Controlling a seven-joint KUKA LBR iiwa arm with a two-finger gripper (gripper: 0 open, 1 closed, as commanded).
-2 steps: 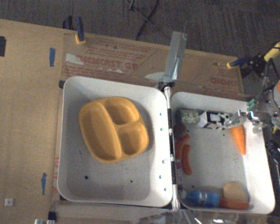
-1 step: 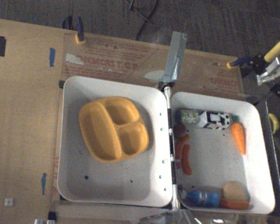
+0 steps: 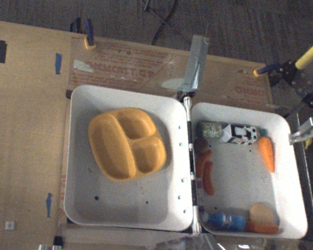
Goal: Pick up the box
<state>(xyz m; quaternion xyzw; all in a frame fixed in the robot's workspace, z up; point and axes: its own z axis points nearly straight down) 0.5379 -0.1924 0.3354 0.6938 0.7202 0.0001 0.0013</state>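
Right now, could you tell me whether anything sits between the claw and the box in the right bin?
Nothing visible does. The claw hangs at the right bin's far right corner, and the small black-and-white cow-print carton box lies against the far wall. An orange carrot lies just right of the box, beside the direct line rather than across it.

I counted two white bins (image 3: pixel 71 196) | one yellow divided plate (image 3: pixel 126 144) | one cow-print box (image 3: pixel 243 134) | one carrot (image 3: pixel 266 153) | two red sausages (image 3: pixel 208 177) | one blue bottle (image 3: pixel 227 221) | one green-labelled carton (image 3: pixel 210 130)
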